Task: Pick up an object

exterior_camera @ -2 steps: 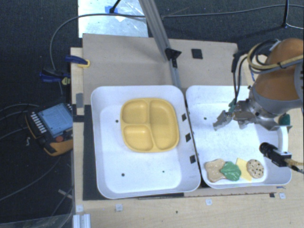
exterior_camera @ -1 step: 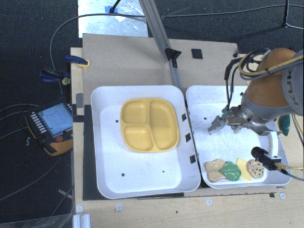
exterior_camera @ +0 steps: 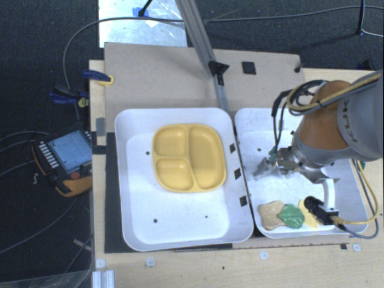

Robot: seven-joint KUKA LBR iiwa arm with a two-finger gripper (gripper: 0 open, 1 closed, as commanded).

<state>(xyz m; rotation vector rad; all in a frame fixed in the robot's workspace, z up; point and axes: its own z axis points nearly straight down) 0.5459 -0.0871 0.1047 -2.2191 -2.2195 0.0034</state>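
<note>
My wrist band (exterior_camera: 321,125) looks like glossy orange plastic, with smooth grey casing (exterior_camera: 363,119) above it. Both bins, left (exterior_camera: 180,221) and right (exterior_camera: 255,131), look like smooth white plastic with a soft sheen. The yellow divided tray (exterior_camera: 189,158) seems smooth, slightly glossy plastic. The bench top (exterior_camera: 156,71) looks like matt brown board. The green object (exterior_camera: 292,216) looks matt and soft.
</note>
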